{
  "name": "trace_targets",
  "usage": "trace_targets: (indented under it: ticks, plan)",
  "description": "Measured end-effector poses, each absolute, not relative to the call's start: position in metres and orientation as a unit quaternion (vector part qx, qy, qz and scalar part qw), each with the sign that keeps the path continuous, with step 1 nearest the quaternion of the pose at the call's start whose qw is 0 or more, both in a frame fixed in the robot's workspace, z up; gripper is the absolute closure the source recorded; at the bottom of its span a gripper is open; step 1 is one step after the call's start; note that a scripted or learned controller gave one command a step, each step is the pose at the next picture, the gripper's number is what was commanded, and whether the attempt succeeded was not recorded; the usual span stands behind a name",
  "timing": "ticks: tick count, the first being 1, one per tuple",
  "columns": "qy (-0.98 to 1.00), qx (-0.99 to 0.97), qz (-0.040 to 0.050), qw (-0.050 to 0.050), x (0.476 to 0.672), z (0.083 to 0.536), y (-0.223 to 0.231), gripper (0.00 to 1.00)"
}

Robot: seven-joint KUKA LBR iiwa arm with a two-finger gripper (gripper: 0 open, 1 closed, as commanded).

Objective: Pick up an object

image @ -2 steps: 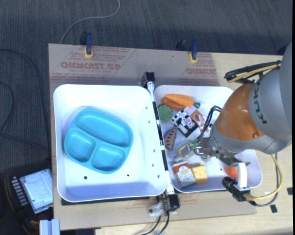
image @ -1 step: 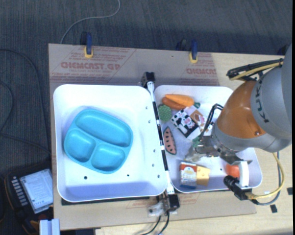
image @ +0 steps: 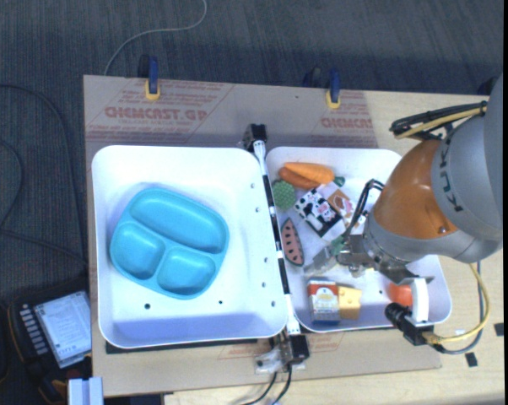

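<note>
The right bin (image: 368,154) holds several small objects. An orange carrot (image: 306,174) lies at its far edge, and a green piece (image: 283,194) sits below it. A black-and-white cube (image: 316,210) rests beside a patterned piece (image: 338,201). A watermelon slice (image: 292,244) lies by the left wall. A small carton (image: 324,301), a yellow block (image: 349,302) and an orange piece (image: 399,294) sit along the near edge. My gripper (image: 345,251) hangs low over the bin's middle, just above the carton and right of the watermelon slice. The arm's wrist hides much of it.
The left bin (image: 119,310) carries a blue divided plate (image: 168,240). A black hinge strip (image: 271,218) runs between the bins. The grey and orange arm (image: 431,201) covers the right bin's right half. Cables trail at the bin's near right corner (image: 431,336).
</note>
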State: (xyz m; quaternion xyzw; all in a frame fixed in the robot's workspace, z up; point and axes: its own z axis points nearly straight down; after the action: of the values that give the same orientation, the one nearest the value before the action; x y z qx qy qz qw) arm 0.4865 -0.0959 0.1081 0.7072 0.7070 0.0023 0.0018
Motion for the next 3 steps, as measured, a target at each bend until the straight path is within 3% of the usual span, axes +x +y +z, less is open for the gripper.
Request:
trace_targets:
  ticks: [1, 2, 3]
  plan:
    - [0.707, 0.707, 0.0007, 0.002, 0.485, 0.088, -0.095, 0.00]
    - [0.707, 0.708, 0.0023, 0.005, 0.487, 0.099, -0.096, 1.00]
    - [0.707, 0.708, 0.0021, 0.004, 0.487, 0.099, -0.096, 0.00]
